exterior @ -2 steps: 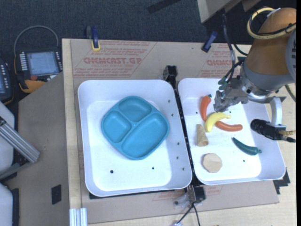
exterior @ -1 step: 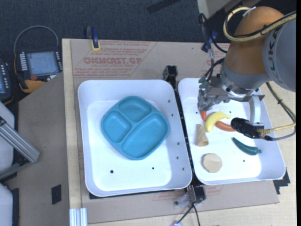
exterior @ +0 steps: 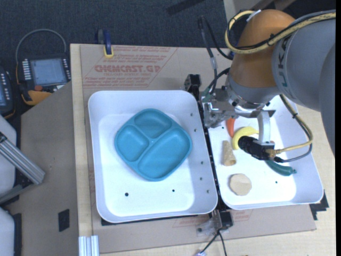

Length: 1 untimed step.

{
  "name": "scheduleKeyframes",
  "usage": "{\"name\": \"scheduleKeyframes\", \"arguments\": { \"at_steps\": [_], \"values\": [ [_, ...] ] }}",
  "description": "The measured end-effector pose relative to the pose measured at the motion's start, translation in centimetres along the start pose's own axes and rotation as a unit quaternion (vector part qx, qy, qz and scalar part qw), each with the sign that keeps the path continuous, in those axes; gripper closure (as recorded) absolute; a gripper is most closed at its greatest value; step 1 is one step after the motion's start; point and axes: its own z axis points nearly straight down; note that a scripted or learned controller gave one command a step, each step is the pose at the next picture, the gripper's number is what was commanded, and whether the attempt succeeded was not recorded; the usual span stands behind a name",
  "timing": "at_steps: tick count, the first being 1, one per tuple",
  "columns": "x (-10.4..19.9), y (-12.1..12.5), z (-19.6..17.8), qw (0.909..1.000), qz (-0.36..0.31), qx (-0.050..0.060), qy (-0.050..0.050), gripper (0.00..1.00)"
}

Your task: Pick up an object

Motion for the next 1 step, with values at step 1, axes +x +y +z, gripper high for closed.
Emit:
{"name": "scheduleKeyframes", "arguments": {
  "at_steps": [1],
  "values": [
    [5.81, 1.59, 0.59, 1.0000, 0.000, -0.003, -0.001, 1.00]
  ]
}}
